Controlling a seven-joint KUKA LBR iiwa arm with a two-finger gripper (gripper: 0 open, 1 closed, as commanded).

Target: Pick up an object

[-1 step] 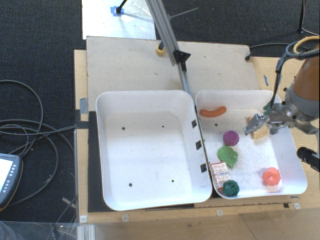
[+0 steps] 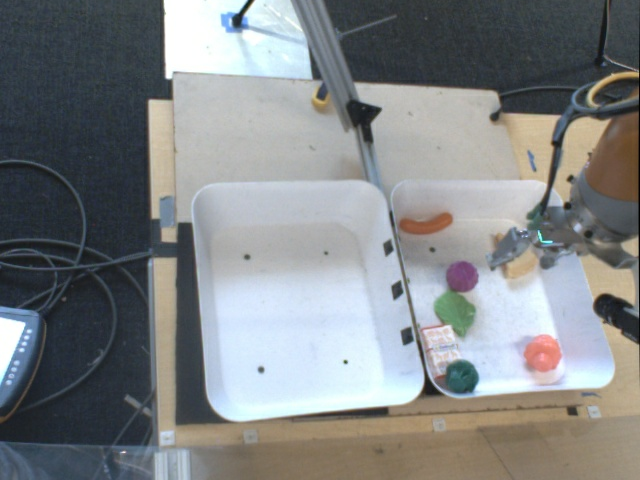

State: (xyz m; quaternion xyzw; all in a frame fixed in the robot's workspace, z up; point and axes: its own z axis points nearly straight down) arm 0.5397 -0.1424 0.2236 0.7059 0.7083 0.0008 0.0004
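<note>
The right bin (image 2: 580, 298) holds several small objects: an orange sausage (image 2: 426, 224), a purple ball (image 2: 461, 275), a green leafy piece (image 2: 455, 311), a red-and-white box (image 2: 439, 342), a dark green ball (image 2: 461, 375) and an orange-red toy (image 2: 543, 354). A tan block (image 2: 518, 265) lies near the bin's back right. My gripper (image 2: 508, 249) hangs low right over the tan block's upper left edge, reaching in from the right. Whether it touches the block is unclear.
The left bin (image 2: 290, 194) sits beside the right one, sharing a middle wall with black tabs. A slanted metal pole (image 2: 330, 53) crosses the back of the bench. Cables and a tablet (image 2: 14, 353) lie on the floor at left.
</note>
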